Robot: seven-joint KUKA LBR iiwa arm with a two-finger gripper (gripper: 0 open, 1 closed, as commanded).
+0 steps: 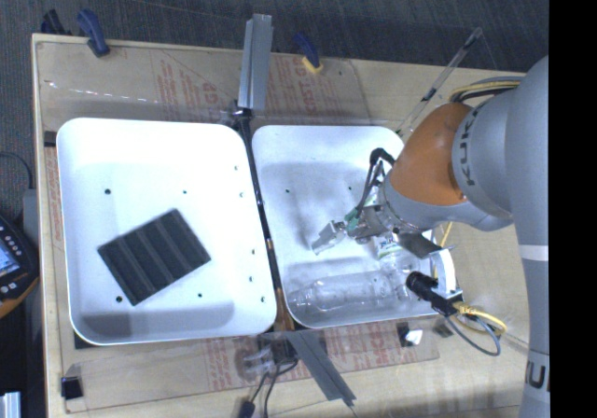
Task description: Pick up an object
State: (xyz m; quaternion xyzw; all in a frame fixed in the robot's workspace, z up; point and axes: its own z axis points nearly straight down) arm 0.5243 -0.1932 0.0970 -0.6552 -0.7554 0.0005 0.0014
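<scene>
A clear plastic bottle [350,293] lies on its side along the near wall of the right bin [298,155]. A dark ribbed rectangular pad [154,255] lies flat in the left bin [121,141]. My gripper [328,236] hangs low over the middle of the right bin, just above and behind the bottle, with its silver fingers pointing left. I see nothing between the fingers. The grey arm with its orange band [429,169] comes in from the right.
A grey metal bar [254,62] stands upright behind the seam between the bins. Blue clamps [93,32] grip the back edge of the bench. A black cable and fittings [438,293] trail at the right bin's near right corner.
</scene>
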